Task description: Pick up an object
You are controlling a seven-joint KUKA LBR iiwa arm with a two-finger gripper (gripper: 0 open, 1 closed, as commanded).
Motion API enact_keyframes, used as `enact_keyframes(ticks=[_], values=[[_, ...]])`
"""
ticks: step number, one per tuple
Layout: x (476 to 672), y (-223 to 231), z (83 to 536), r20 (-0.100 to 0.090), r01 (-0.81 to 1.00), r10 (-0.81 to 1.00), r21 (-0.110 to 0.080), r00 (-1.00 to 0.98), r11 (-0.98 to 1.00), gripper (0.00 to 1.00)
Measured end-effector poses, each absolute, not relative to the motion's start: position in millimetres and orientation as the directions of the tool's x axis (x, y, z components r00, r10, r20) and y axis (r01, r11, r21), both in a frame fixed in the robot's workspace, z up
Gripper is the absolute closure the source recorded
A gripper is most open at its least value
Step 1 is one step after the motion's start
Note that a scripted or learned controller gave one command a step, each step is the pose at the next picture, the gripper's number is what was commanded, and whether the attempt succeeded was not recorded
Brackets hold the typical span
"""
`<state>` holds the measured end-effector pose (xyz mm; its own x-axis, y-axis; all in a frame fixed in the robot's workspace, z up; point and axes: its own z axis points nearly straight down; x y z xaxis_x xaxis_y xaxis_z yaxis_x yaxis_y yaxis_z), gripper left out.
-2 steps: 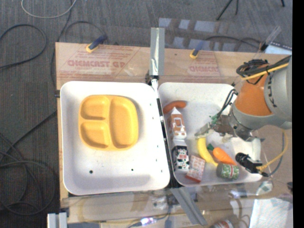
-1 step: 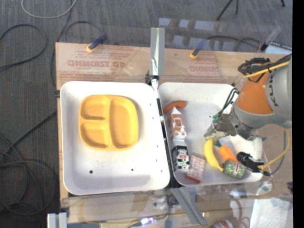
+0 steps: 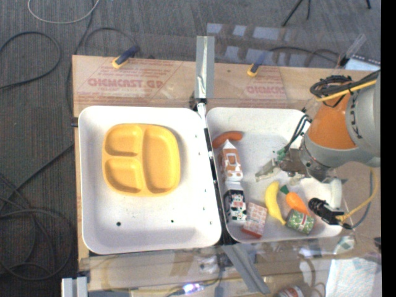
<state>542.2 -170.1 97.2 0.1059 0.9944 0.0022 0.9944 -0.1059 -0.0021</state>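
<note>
Beside banana [image 3: 274, 202]: carrot [image 3: 296, 202], cartons [image 3: 232, 161]

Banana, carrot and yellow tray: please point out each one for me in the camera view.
banana [image 3: 274, 202]: camera view, middle of its curved body.
carrot [image 3: 296, 202]: camera view, middle of the orange part.
yellow tray [image 3: 143, 158]: camera view, the ridge between its compartments.

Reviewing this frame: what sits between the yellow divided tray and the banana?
In the camera view, between the yellow tray and the banana lie the two bins' adjoining walls, then the white bottle and, below it, a small black-and-white carton.
</note>
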Motion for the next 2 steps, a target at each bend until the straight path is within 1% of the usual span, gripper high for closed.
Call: enact_keyframes(ticks=[1,2], values=[[518.8,-203.8,91.8,0.018,0.981,0.981,0.014,0.192,-0.192,0.00],[515.1,-209.4,97.5,0.006,0.980,0.980,0.010,0.199,-0.199,1.00]])
